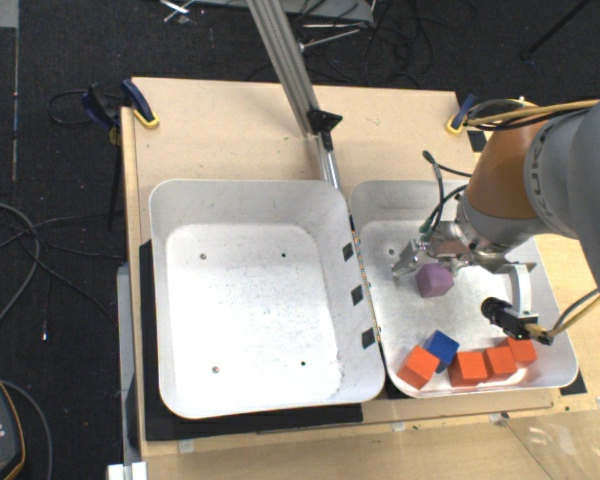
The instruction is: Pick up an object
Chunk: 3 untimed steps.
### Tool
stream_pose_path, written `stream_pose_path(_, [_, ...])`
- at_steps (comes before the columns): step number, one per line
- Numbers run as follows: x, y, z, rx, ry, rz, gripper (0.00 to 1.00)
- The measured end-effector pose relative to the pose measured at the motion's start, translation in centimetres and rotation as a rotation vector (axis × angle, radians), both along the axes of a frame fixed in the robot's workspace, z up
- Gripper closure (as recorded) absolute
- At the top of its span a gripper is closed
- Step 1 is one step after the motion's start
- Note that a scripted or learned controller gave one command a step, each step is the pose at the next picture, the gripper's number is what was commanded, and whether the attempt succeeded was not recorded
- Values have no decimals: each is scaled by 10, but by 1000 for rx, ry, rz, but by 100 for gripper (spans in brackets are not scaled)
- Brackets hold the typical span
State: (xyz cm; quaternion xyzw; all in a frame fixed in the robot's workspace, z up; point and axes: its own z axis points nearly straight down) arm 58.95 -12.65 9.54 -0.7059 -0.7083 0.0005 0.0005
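Note:
A purple block (435, 281) lies in the middle of the right bin (380, 208). My gripper (427, 257) hangs right over the block's upper edge, touching or nearly touching it, and its metal parts hide the block's far side. A blue block (442, 347) and several orange blocks (470, 367) lie along the near edge of the same bin, apart from the gripper.
The left bin (175, 218) stands beside the right one, sharing a raised middle wall. A slanted metal rod (285, 53) crosses the bench at the back. The grey arm with its orange band (505, 173) covers the right bin's far right corner.

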Motion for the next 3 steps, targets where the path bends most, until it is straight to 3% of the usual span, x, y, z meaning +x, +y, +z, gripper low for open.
stream_pose_path(1, [1, -1, 10, -1, -2, -3, 100])
stream_pose_path(2, [-46, 79, 104, 3, -7, 5, 100])
stream_pose_path(3, [-39, 92, 99, 0, -2, 2, 100])
